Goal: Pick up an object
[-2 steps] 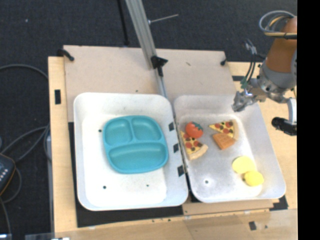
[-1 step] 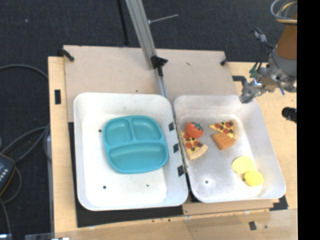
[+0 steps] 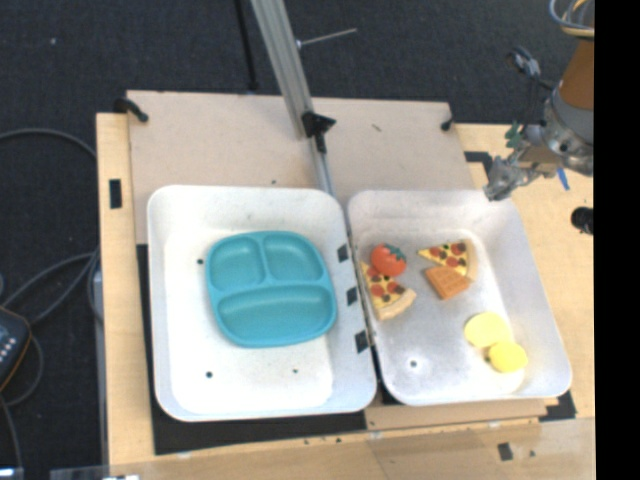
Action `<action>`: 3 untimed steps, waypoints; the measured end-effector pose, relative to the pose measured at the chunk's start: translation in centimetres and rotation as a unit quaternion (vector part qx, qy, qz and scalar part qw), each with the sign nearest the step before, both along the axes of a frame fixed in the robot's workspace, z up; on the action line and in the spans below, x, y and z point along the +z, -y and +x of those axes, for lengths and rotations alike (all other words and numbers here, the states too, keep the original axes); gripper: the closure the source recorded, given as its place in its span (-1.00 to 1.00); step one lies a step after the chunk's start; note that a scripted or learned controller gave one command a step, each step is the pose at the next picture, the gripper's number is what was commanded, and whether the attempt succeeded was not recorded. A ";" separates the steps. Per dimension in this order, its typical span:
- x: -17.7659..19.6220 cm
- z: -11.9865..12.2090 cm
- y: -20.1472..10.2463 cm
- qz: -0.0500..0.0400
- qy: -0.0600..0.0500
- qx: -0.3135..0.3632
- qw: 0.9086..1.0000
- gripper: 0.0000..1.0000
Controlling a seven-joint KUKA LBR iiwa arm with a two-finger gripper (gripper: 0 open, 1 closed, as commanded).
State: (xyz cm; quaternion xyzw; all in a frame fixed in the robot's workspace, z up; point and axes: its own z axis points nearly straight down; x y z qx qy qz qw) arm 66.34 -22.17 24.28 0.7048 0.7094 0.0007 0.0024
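Observation:
The right bin (image 3: 530, 268) holds several toy foods. A red tomato (image 3: 388, 261) lies at its left side, touching a pizza slice (image 3: 388, 294) just below it. A second pizza slice (image 3: 447, 255) rests on top of an orange wedge (image 3: 448, 282) near the middle. Two yellow round pieces (image 3: 497, 341) sit together at the lower right. My gripper (image 3: 497, 186) hangs at the bin's far right corner, above the rim and apart from every object. Its fingertips are small and dark here.
The left bin (image 3: 180, 218) holds a teal divided plate (image 3: 270, 288). A slanted metal rail (image 3: 285, 58) runs down to the gap between the bins. The arm's orange band (image 3: 577, 73) is at the right edge, with cables beside it.

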 end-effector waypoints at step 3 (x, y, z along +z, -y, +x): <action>0.5 0.5 -15.9 0.002 -0.001 0.000 1.000 1.00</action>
